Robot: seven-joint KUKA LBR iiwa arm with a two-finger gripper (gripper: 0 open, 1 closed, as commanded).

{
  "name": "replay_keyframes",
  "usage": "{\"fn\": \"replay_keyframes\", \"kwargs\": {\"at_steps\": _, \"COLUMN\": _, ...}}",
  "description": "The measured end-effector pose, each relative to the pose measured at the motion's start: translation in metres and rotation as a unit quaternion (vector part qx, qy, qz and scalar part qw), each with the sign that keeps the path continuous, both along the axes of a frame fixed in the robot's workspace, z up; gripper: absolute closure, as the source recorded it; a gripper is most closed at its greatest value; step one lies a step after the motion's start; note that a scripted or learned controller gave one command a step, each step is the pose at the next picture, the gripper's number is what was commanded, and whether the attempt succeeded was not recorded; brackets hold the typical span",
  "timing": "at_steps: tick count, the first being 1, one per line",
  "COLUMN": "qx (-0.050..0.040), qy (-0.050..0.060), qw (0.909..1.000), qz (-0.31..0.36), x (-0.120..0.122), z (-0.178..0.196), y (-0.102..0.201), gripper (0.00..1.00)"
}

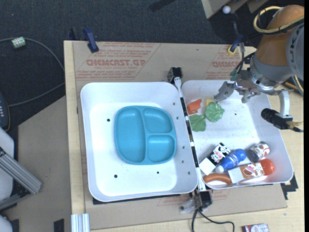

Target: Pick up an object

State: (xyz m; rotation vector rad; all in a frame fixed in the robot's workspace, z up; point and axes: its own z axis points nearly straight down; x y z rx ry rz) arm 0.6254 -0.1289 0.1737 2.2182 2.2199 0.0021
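Note:
My gripper [236,93] hangs over the far part of the right bin [244,129], its two fingers spread apart and open with nothing between them. Just below and left of it lie a green leafy toy [214,112], a second green piece [197,123], an orange piece [194,105] and a small yellow bit [208,102]. At the bin's near end sit a black-and-white cow-patterned item [220,152], a blue bottle [233,158], a red-and-white can [259,151], a red ball [267,167] and a sausage [217,179].
The left bin [96,105] holds a blue divided plate [145,133]. A black clamp [175,74] stands at the far end of the divider between the bins. The arm's grey and orange body [280,37] looms at the right.

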Motion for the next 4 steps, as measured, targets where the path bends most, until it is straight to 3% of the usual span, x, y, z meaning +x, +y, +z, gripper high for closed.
{"fn": "replay_keyframes", "kwargs": {"at_steps": 1, "qx": 0.0009, "qy": 0.001, "qw": 1.0, "qz": 0.0, "x": 0.01, "z": -0.008, "y": 0.037, "gripper": 0.0}}
{"fn": "replay_keyframes", "kwargs": {"at_steps": 2, "qx": 0.0003, "qy": 0.0, "qw": 1.0, "qz": 0.001, "x": 0.042, "z": 0.071, "y": 0.065, "gripper": 0.0}}
{"fn": "replay_keyframes", "kwargs": {"at_steps": 3, "qx": 0.001, "qy": 0.003, "qw": 1.0, "qz": 0.0, "x": -0.007, "z": 0.01, "y": 0.083, "gripper": 0.0}}
{"fn": "replay_keyframes", "kwargs": {"at_steps": 4, "qx": 0.0014, "qy": -0.005, "qw": 1.0, "qz": 0.001, "x": 0.025, "z": -0.064, "y": 0.026, "gripper": 0.0}}
